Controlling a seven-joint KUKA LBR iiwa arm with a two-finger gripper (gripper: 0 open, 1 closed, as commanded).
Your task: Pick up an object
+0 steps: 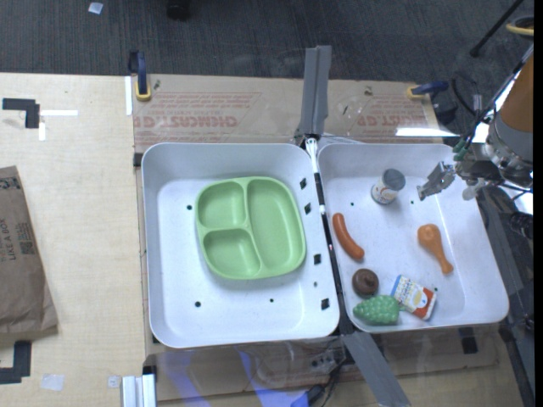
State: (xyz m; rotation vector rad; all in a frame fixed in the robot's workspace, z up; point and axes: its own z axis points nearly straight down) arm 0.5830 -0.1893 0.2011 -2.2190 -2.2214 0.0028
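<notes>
The right bin [475,308] holds several small items. A small can [389,186] lies near its back. A red sausage [347,236] lies by the left wall. An orange chicken drumstick [434,246] sits right of centre. Near the front are a brown chocolate doughnut [366,282], a green leafy toy [377,310] and a small printed carton [413,297]. My gripper [439,180] hangs above the bin's back right part, right of the can and above the drumstick. Its fingers [431,185] stand apart with nothing between them.
A green three-part plate [251,226] lies in the left bin [170,312]. A grey divider post [316,91] rises between the bins at the back. A brown paper bag [21,253] lies on the bench at the far left. The arm's wrist [509,147] comes in over the right bin's rim.
</notes>
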